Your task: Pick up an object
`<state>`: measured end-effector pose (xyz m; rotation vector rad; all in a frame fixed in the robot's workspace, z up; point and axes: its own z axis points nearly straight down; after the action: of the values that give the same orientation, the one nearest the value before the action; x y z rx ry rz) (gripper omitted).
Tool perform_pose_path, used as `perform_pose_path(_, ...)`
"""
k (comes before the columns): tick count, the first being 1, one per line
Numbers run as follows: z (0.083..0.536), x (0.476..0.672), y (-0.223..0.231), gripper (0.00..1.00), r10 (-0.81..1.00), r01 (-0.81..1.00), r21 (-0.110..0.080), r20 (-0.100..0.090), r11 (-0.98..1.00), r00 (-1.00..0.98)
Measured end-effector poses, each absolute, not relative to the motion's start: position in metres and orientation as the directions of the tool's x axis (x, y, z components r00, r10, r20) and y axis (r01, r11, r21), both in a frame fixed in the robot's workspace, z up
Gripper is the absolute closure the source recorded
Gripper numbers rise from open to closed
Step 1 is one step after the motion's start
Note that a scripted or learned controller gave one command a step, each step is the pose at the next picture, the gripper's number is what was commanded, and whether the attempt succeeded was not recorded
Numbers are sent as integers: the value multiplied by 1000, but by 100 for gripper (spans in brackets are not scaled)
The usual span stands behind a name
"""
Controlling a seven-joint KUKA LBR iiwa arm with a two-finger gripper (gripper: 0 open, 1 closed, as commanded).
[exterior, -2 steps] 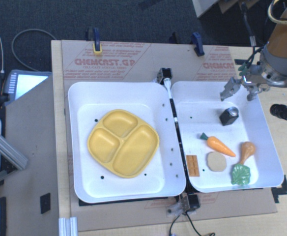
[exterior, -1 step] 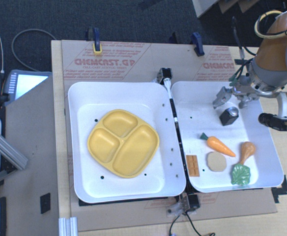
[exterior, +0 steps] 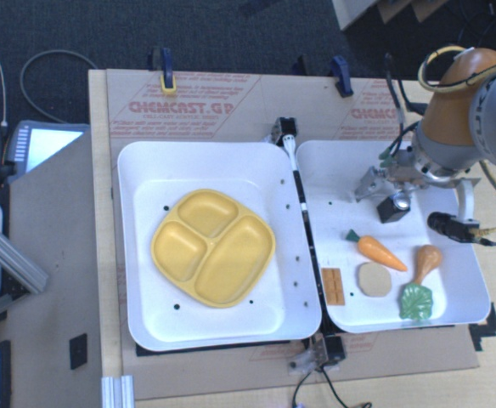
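Blue clamps (exterior: 166, 60) on cardboard (exterior: 231, 100)

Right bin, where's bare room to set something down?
Right bin: bare along the left wall, between the divider and the gripper. The front is crowded: carrot, cookie, cracker, broccoli, drumstick.

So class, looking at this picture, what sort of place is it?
Probably a robotics lab bench: a robot arm reaches over two white bins, toy foods like a carrot lie in one, and cables trail nearby.
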<state>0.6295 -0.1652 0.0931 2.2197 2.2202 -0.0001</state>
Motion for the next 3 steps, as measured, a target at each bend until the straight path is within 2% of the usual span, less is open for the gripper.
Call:
perform_pose_path(1,105,629,-165,100,1000,1000,4,-2,0,0)
perform_pose_path(2,148,627,-167,100,1000,1000,4,-2,-1,1)
perform_pose_path(3,210,636,-169,100,1000,1000,8,-3,1,-1)
